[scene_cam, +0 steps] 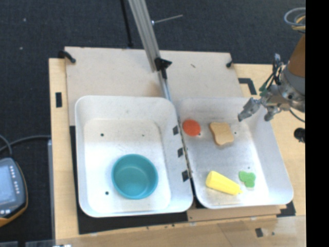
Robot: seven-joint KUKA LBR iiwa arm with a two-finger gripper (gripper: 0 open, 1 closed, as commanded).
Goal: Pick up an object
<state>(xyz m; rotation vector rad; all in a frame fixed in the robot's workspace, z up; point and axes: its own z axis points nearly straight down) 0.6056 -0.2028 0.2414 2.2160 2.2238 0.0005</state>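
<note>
Objects wait in the right bin; my gripper hovers open and empty, so next I must lower onto the tan piece.

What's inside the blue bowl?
The blue bowl in the left bin shows just its own smooth teal bottom, with no toy inside. Whatever lies beneath the bowl is covered.

Two bins sit side by side on the bench. The left bin holds a bowl in its lower middle. The right bin holds a ball at its upper left, a sponge-like block just right of it, a wedge lower down, and a small toy right of the wedge. The gripper hangs over the right bin's upper right edge.
</note>
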